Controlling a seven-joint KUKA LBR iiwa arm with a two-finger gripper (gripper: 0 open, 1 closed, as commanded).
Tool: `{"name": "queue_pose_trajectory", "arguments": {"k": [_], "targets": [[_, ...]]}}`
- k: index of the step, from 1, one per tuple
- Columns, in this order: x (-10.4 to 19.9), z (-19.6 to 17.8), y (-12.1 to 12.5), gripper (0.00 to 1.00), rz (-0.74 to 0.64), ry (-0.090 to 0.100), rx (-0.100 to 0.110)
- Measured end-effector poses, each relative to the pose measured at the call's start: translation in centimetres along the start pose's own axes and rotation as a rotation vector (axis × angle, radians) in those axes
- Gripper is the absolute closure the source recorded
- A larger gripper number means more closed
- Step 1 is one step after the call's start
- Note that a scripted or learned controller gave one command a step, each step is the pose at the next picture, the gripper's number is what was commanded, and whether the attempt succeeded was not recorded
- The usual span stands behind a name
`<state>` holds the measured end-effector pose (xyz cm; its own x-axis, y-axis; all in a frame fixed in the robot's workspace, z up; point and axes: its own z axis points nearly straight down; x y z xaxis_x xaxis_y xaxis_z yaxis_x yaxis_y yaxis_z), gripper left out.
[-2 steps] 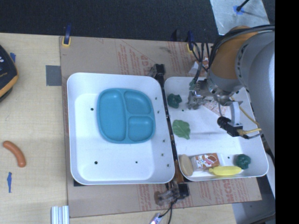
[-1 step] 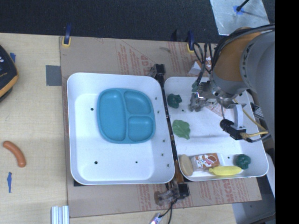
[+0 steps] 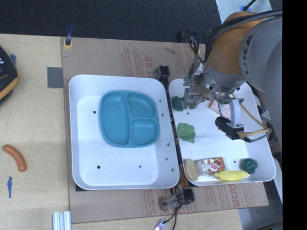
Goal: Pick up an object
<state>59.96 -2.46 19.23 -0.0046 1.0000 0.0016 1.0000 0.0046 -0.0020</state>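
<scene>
My gripper [image 3: 193, 98] hangs low over the far left corner of the right bin [image 3: 261, 152], under the grey arm with its orange band [image 3: 230, 51]. Just left of it, a small dark green object [image 3: 177, 103] lies against the bin's left wall. A light green leafy piece [image 3: 186, 132] sits nearer, toward the bin's middle. Along the front wall lie a tan oval piece [image 3: 191, 169], a red and white packet [image 3: 211, 165], a yellow banana [image 3: 231, 175] and a dark green round object [image 3: 249, 165]. A reddish item [image 3: 214, 107] is partly hidden beneath the wrist.
The left bin [image 3: 84, 143] holds a blue divided plate [image 3: 129, 118]. On the bench at far left lie a sausage [image 3: 15, 157] and a black and yellow device [image 3: 5, 75]. Cables and a black fitting [image 3: 230, 127] hang off the wrist over the right bin.
</scene>
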Motion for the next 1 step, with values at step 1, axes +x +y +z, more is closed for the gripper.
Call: {"name": "queue_pose_trajectory", "arguments": {"k": [1], "targets": [[0.69,0.06,0.96,1.00,0.000,-0.001,0.000]]}}
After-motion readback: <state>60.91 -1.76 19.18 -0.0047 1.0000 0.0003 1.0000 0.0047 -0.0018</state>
